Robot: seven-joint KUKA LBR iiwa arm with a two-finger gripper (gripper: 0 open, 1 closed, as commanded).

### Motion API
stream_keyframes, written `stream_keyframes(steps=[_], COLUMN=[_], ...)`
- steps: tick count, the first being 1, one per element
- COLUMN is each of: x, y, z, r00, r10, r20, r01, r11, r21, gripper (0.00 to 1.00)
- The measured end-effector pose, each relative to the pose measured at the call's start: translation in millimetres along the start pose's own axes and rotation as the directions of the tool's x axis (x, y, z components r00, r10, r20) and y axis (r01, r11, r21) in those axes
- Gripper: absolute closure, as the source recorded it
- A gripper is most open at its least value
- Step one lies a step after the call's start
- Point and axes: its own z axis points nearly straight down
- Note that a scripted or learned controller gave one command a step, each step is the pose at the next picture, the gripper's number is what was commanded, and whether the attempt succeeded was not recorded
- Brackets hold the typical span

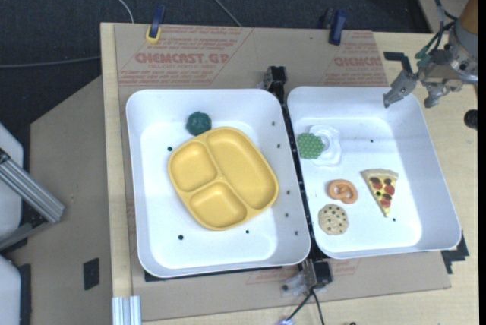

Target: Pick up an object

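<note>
The right bin point(437, 164) holds four small toy foods: a pizza slice point(380, 190), a pretzel point(342, 190), a cookie point(332, 219) and a green piece point(310, 145) lying on something white. I judge all of them light, stiff plastic and a little slippery. The pizza slice, pretzel and cookie lie flat, so I would take one across its narrow width, fingers pressed low to the floor. The pretzel sits well apart from the walls, which I think makes it easiest. My gripper point(416, 91) hangs over the far right corner of this bin, spread apart and holding nothing. The left bin point(144, 187) has a yellow tray point(222, 178) and a dark green ball point(199, 121).
</note>
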Motion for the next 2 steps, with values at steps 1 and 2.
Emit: stream_keyframes(steps=[1,2], x=[0.7,-0.7], y=[2.8,-3.4], z=[-9.0,53.1], r00=[1.0,1.0], r10=[-0.004,-0.004], r20=[0.003,0.002], r01=[0.004,0.004], r11=[1.0,1.0], r21=[-0.014,-0.007], gripper=[0.0,0.0])
